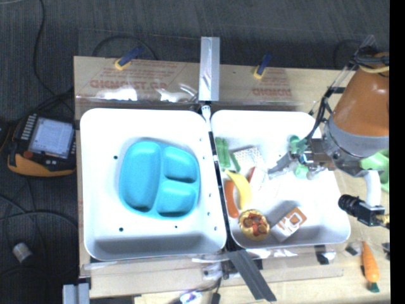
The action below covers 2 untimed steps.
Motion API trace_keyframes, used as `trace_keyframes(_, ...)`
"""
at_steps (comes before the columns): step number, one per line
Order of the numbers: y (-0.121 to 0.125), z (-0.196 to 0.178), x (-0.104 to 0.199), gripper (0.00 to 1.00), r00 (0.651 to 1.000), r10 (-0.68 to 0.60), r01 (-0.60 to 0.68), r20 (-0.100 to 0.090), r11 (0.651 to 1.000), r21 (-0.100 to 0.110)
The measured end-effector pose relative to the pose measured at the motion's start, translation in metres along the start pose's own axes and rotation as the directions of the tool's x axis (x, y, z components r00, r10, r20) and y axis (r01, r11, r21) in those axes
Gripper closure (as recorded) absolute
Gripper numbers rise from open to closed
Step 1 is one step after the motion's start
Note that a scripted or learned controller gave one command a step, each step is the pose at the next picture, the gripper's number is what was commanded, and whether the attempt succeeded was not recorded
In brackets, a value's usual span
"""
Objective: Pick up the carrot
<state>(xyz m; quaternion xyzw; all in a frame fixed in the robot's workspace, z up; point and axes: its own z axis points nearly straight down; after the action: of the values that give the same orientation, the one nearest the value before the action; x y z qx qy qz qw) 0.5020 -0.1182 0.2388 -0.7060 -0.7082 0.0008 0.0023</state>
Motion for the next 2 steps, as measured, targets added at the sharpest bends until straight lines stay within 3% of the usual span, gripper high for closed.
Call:
trace_keyframes(1,0.000,0.000,0.000,0.00,1.000,0.000,0.000,0.000,1.000,0.000)
trace_keyframes(2,-0.019,0.056,0.024,0.00,0.998,-0.062,0.062,0.000,0.998,0.001)
